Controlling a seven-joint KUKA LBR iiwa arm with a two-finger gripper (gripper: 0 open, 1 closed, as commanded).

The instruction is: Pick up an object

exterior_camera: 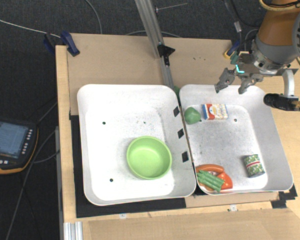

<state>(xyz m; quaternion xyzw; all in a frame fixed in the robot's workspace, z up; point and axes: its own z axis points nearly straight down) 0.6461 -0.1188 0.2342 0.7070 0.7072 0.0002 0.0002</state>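
Bench (120,59): one tan board, carrying both bins.
Bins: two shallow white ones, side by side; the left bin (115,109) and the right bin (262,134) meet along a seam with black clips. Places below are given from that seam.
Arm (280,26): one, grey with an orange band, over the far right corner of the right bin.
Gripper (234,83): one, two fingers spread apart with nothing between them, hovering at the far rim of the right bin, well right of the seam.
Green bowl (149,157): one, upright, in the left bin, just left of the seam toward the near side.
Small carton (214,112): one, white with red and blue print, lying flat in the right bin, near the seam on the far side, below the gripper.
Red-and-green packet (214,178): one, in the right bin's near corner, just right of the seam.
Green can (253,165): one, tilted, well right of the seam, near side.
Green ball (192,115): one, just beside the seam, touching or nearly touching the carton's left end.
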